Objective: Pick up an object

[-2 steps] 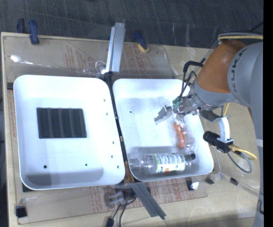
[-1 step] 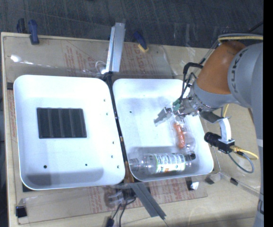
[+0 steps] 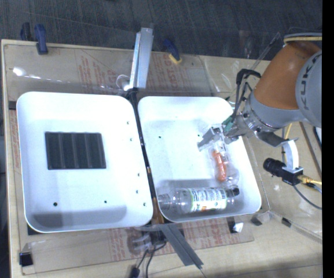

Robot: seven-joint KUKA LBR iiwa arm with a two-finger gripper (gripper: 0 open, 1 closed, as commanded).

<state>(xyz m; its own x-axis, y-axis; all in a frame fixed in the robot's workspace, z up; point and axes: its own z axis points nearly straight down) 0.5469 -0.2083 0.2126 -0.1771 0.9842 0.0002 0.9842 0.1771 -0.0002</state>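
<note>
My gripper [image 3: 211, 138] hangs over the right-hand part of the right bin [image 3: 178, 106], reaching in from the right. Just below it lies an orange elongated object [image 3: 220, 164], set lengthwise toward the bin's front; its upper end is close under the gripper, and I cannot tell whether they touch. A clear plastic bottle [image 3: 198, 200] with a green-and-white label and a dark cap lies on its side along the front wall of the right bin. A black ridged rectangular pad [image 3: 75, 150] lies flat in the left bin [image 3: 28, 114].
The two bins meet along a dark seam [image 3: 143, 155]. A metal bar [image 3: 141, 57] stands up behind that seam. Blue clamps [image 3: 40, 38] grip the bench's back edge. Cables run along the bench to the right of the right bin.
</note>
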